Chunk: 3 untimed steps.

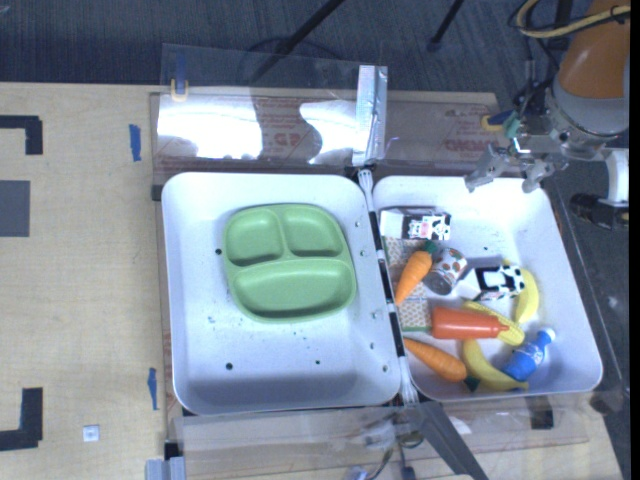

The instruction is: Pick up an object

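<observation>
Orange and yellow toys crowd the right bin, and the orange carrot lies below-left of the gripper, its long axis slanting. The fingers look spread wide, gripping nothing, at the bin's far rim.

robotics lab | taped wooden bench | tripod legs | two white bins

Left bin: I see it holding a green divided plate, lying flat near its middle.
Bench: pale wood, I note black corner marks and blue tape bits.
Clear panel: stands behind the left bin.
</observation>
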Motion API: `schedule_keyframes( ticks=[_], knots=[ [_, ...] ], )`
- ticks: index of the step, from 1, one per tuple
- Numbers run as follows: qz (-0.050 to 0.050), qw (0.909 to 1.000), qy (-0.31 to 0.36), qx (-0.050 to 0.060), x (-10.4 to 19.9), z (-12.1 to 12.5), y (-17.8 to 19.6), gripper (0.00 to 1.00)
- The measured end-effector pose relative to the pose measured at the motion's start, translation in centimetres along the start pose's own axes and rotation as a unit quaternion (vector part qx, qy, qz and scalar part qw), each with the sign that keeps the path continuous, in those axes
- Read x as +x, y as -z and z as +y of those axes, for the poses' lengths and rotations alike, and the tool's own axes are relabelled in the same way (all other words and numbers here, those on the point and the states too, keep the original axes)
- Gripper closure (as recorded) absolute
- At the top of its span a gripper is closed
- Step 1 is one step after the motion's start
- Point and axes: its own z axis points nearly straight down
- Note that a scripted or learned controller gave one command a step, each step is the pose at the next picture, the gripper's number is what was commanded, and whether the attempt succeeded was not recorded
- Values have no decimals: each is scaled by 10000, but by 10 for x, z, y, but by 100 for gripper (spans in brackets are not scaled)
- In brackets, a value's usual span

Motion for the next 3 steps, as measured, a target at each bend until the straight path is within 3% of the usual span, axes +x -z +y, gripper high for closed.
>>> schedule_keyframes(
  ticks=[1,2,3],
  knots=[
    [-10,9998,-190,-25,9,14,19,0],
    [-14,9875,1577,-30,54,14,107,0],
    [-2,9924,1230,-6,81,-73,2,0]
  ],
)
